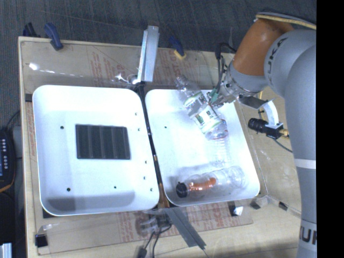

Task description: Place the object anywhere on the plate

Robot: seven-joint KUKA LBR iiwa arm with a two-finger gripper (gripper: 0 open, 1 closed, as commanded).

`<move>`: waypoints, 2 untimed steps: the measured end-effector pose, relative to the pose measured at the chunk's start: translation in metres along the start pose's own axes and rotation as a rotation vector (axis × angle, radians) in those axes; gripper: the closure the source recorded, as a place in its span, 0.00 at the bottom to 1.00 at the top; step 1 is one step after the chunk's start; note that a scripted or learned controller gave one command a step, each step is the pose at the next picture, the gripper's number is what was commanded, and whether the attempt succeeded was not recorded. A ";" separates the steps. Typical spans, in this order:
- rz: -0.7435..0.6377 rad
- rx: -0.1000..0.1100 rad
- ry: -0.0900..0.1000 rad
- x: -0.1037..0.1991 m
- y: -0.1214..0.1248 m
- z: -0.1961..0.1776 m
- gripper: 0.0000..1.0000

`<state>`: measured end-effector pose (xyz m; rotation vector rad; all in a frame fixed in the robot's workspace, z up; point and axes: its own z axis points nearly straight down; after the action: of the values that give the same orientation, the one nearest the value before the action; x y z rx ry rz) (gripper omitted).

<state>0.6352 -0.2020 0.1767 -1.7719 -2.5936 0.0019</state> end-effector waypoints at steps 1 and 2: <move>0.024 0.000 0.001 0.061 0.047 -0.063 1.00; -0.078 -0.015 -0.010 0.057 0.050 0.038 1.00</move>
<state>0.6614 -0.1307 0.1390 -1.6781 -2.6749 -0.0087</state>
